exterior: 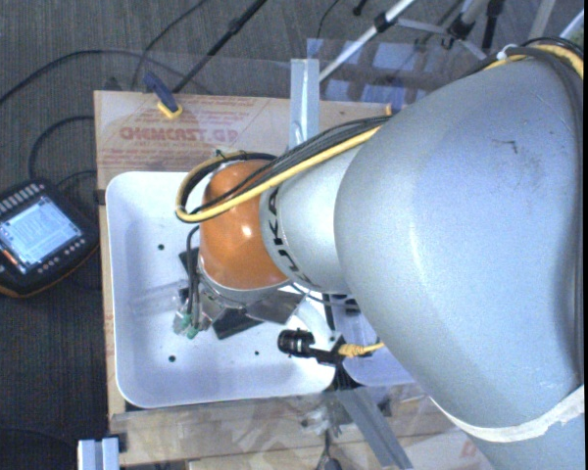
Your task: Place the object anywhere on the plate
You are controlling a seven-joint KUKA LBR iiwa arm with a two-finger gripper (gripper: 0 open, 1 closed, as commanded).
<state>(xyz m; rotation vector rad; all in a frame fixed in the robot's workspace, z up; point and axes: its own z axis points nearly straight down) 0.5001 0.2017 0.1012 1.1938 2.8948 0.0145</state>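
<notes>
Well, arm point(421, 262) low over left bin point(137, 360), gripper point(188, 323) near bin floor. Jaw state: cannot tell. Plate, object not made out; placement seemingly unfinished.

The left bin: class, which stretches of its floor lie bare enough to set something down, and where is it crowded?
In the left bin, bare floor runs along the left wall and the near edge. It is crowded at the middle and right, under the arm and gripper.
</notes>
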